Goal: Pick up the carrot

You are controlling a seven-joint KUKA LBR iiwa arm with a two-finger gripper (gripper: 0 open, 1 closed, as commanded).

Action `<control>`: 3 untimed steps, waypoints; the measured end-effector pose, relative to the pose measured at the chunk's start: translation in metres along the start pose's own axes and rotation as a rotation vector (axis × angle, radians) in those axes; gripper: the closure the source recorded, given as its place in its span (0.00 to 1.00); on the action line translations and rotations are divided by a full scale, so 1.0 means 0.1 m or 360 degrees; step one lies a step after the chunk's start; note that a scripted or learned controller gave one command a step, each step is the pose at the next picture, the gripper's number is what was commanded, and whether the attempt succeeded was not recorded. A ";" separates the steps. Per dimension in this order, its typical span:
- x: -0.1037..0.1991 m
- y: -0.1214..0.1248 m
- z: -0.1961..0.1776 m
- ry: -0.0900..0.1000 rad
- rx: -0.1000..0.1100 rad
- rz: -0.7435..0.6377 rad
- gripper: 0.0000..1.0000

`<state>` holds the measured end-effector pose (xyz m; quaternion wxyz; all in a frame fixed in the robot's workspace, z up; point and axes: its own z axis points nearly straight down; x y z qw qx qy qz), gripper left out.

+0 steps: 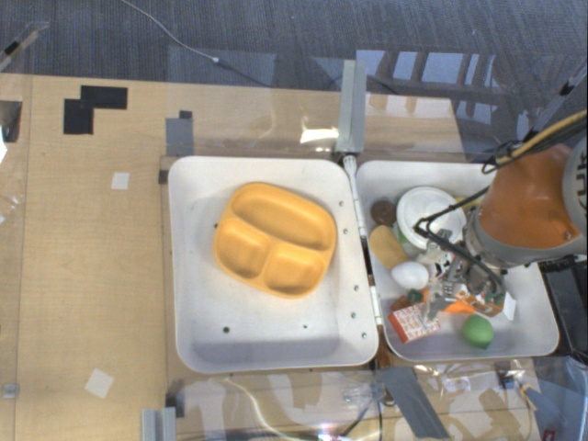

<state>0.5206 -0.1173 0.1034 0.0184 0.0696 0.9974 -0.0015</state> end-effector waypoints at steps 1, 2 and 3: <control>-0.06 0.03 0.00 -0.0005 0.0014 0.0069 0.00; -0.06 0.16 -0.01 -0.0018 0.0016 0.0193 0.00; 0.17 0.03 0.11 0.0020 0.0004 0.0247 0.00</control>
